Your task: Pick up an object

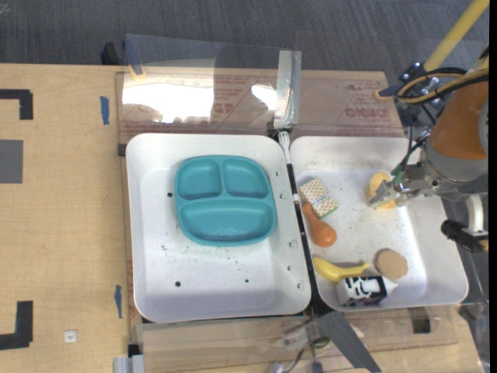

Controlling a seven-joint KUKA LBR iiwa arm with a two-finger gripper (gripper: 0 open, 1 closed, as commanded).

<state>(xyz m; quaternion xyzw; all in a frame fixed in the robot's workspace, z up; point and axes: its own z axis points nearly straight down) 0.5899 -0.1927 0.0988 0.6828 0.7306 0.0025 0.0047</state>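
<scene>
A small yellow piece (380,183) lies in the right bin (446,286), toward its far right side, and the gripper (386,199) is set right at it; the piece looks like light toy food, probably stiff plastic with a smooth, rather slippery skin, so a hold across its narrow middle would be judged safest; whether it is actually pinched cannot be told, since the tips are small and blurred against it, and how far apart they stand cannot be told either. Nearer the divider a checkered block (319,196) and an orange carrot (319,227) are seen touching; at the near edge a banana (342,269), a brown disc (392,263) and a black-and-white item (363,288) are crowded together. A teal plate (225,200) rests in the left bin (147,286).
</scene>
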